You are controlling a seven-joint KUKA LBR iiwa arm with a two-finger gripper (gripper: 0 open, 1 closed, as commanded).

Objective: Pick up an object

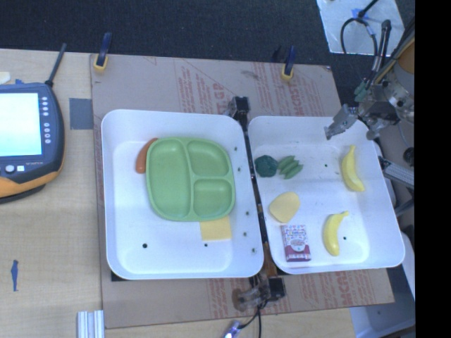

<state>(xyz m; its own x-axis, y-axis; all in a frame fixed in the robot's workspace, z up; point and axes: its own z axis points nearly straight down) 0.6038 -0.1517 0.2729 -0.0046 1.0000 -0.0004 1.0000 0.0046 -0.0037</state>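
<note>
The gripper [343, 123] hung over the top right corner of the right bin [380, 255], its grey fingers pointing down and to the left; how far apart they stood could not be told from this view, and nothing showed between them. It was clear of every object, with the nearest banana just below and to its right.

The left bin [123, 255] bore a green divided plate [190, 179], three compartments in it, lying near the bin's middle. An orange-red item [143, 156] peeked out from under the plate's upper left edge, and a yellow square slice [215, 230] lay touching the plate's lower edge.

In the right bin, one banana [351, 169] lay upright along the right side, and a second banana [333, 232] lay below it, near the lower right corner, well apart from the first. A pale yellow rounded piece [284, 206] sat near the bin's middle left, and just below it was a small red and white carton [296, 243]. Toward the upper left of this bin, a dark green lump [266, 165] lay touching a lighter green ridged piece [289, 166].

On the bench at far left rested a control pendant [27, 139] with a bright screen.
</note>
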